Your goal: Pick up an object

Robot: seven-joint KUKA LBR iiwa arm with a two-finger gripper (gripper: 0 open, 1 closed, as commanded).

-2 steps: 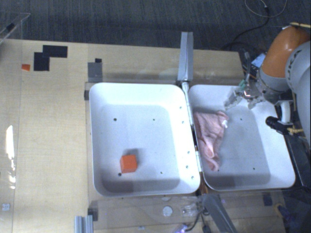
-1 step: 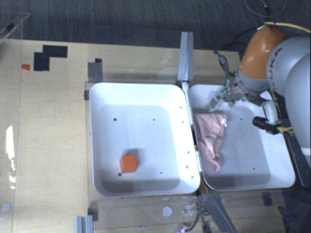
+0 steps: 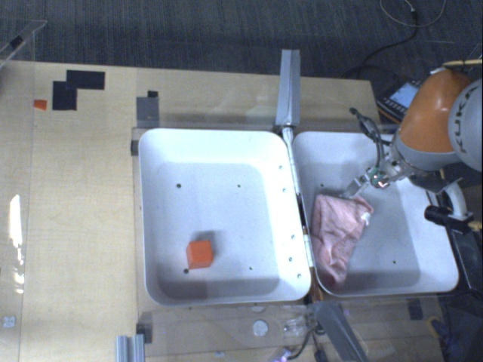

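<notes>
Gripper (image 3: 371, 179) sits at top-right corner of pink cloth (image 3: 336, 232), which runs down-left w/ long axis; can't tell whether it's open or closed.

Pale wooden bench (image 3: 75, 240), dark carpeted floor (image 3: 189, 13), looped cable (image 3: 411, 10)

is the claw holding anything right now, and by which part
Cannot be told: the claw sits at the upper right corner of the pink cloth, but a grip isn't clear.

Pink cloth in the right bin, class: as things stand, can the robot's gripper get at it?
Probably yes. The gripper sits at the upper edge of the pink cloth in the right bin, and nothing lies over the cloth.
</notes>
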